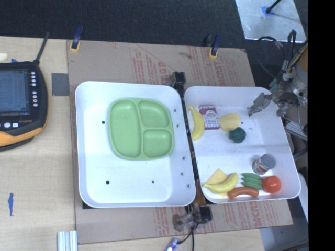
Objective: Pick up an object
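Reaching in from the right, the gripper (260, 104) hangs over the far right part of the right bin (246, 143); whether it is open or closed I cannot tell, and nothing shows in its grasp. Nearest to it, just to its left, lies a yellow lemon (230, 121), with a dark green round object (237, 135) touching the lemon's near side. Left of the lemon lies a small pink and white carton (209, 117), and left of that a banana (197, 122) runs along the bin's left wall.

Toward the near right corner of that bin a small tin can (264, 163) lies on its side. Nearer still, a red tomato (271, 184) sits by the bin's near right rim, with a green pepper-like piece (251, 180) just to its left and a red sausage (243, 193) on the near side of that piece. A second banana (223, 184) lies left of these, against a yellow wedge (216, 175).

The left bin (131, 187) holds a light green divided plate (141, 128) in its far half. Both bins rest on a sheet of brown cardboard (157, 61) held by blue and yellow clamps (76, 39) at its far edge. Far left on the bench lies an orange and grey control pendant (18, 103) with a screen.
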